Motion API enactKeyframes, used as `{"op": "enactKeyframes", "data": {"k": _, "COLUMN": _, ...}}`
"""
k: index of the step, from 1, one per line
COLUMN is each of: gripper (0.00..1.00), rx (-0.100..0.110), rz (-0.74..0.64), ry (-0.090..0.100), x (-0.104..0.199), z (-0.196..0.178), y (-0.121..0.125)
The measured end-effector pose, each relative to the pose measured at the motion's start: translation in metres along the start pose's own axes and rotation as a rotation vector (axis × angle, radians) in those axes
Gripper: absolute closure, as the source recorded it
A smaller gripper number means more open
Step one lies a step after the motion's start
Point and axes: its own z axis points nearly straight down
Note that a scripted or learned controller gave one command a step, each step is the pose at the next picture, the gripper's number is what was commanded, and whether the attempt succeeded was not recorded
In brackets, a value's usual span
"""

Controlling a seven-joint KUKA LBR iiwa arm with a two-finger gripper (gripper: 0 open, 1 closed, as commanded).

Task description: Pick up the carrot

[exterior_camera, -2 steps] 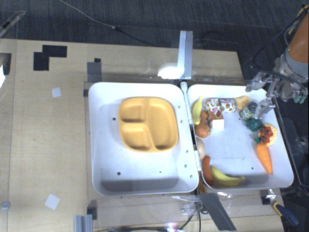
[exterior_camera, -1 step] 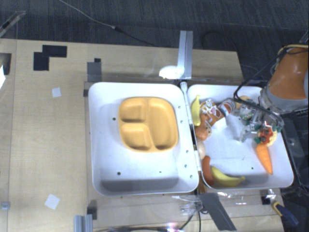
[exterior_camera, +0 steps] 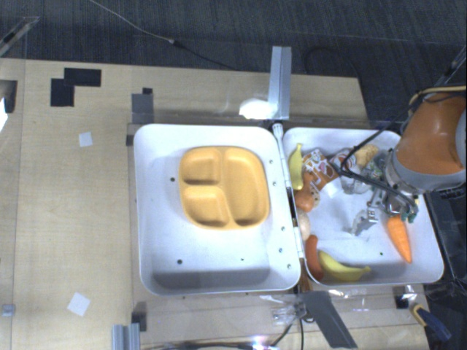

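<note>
Where bin [exterior_camera: 430, 265] wall curves, tapered orange carrot [exterior_camera: 398, 238] lies.

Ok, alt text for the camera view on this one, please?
The arm's hand hangs over the right bin, just left of a carrot lying near its right wall, with bananas and other food along the left side. The left bin holds a yellow divided plate.

No words or numbers are showing clearly enough to read. The crinkly red and white snack packet [exterior_camera: 318, 168] in the right white bin [exterior_camera: 430, 268] is showing print, but it is too blurry.
</note>
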Motion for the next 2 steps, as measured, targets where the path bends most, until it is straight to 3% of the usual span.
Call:
{"op": "enactKeyframes", "data": {"k": 1, "gripper": 1.0, "rx": 0.001, "rz": -0.006, "ry": -0.012, "x": -0.004, "z": -0.014, "y": 0.001}}
{"op": "enactKeyframes", "data": {"k": 2, "gripper": 1.0, "rx": -0.001, "rz": -0.122, "ry": 0.005, "x": 0.037, "z": -0.02, "y": 0.001}}
